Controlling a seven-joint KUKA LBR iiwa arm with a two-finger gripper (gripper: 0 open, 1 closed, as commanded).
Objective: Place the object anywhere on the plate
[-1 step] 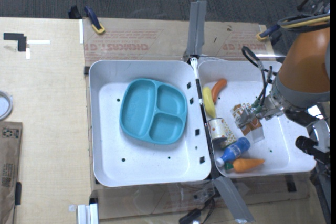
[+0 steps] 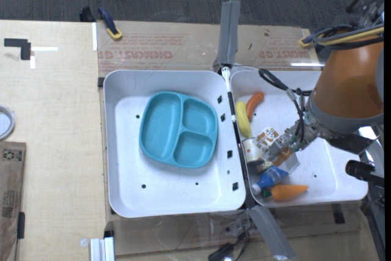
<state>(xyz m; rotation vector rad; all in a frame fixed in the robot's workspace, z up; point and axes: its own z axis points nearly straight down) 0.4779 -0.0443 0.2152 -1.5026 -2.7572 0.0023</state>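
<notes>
Blue-and-yellow clamp [image 2: 109, 24] on cardboard, tape roll [image 2: 3, 124] at left, black bracket [image 2: 19, 46]

The arm [image 2: 351, 79] is reaching in from the right, its orange band bulking large above and to the right of the gripper [image 2: 282, 150]. The grey wrist [image 2: 317, 122] is slanting down and leftward toward the claw, which is pointing low to the left. Dark cables are looping just above it.

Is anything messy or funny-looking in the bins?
A bit. The toys in the right bin are all heaped along its left wall: a banana, two carrots and a small can lying tipped over. The blue plate sits neatly in the left bin.
</notes>
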